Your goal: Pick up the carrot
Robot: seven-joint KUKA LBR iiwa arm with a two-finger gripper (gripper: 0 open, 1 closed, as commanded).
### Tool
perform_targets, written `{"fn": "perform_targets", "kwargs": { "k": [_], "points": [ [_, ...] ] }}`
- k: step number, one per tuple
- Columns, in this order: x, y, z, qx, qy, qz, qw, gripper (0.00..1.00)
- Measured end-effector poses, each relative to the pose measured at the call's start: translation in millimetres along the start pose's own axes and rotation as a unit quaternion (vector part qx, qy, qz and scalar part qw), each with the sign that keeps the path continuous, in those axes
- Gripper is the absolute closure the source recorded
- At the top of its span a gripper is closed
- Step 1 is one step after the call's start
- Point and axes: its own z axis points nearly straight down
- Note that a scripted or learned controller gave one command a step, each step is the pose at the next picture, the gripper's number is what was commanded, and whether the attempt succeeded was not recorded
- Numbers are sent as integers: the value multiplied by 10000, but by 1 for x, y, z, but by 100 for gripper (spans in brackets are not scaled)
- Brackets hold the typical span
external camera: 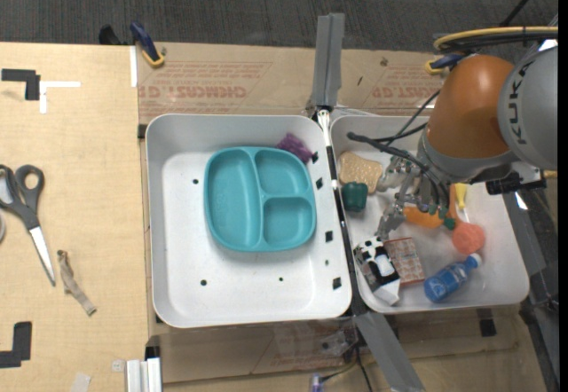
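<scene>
The carrot (423, 218) is a short orange piece with a green end, lying in the middle of the right bin (510, 288). My gripper (401, 213) hangs low over that bin, just to the carrot's left and touching or almost touching it. The metal gripper body and loose cables cover the carrot's upper left side. From this angle nothing visibly sits in the gripper. The grey arm with its orange band (473, 106) reaches in from the right above the bin's far half.
Crowded around the carrot in the right bin are a beige cracker-like block (359, 170), a small green cup (355, 196), a pink ball (468, 238), a blue bottle (451, 278), a red patterned packet (405, 259) and a yellow item (459, 198). The left bin (177, 293) holds a teal divided plate (262, 199) and a purple piece (295, 147).
</scene>
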Motion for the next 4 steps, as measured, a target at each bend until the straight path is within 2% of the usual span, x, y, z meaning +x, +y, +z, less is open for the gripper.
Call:
{"fn": "perform_targets", "kwargs": {
  "k": [1,2,3,4],
  "points": [
    [21,-43,0,-1,16,1013,9949,0],
    [32,-7,0,14,-1,64,10000,0],
    [27,-6,0,-1,6,-124,9999,0],
    [38,-15,0,-2,13,480,9988,0]
  ]
}}
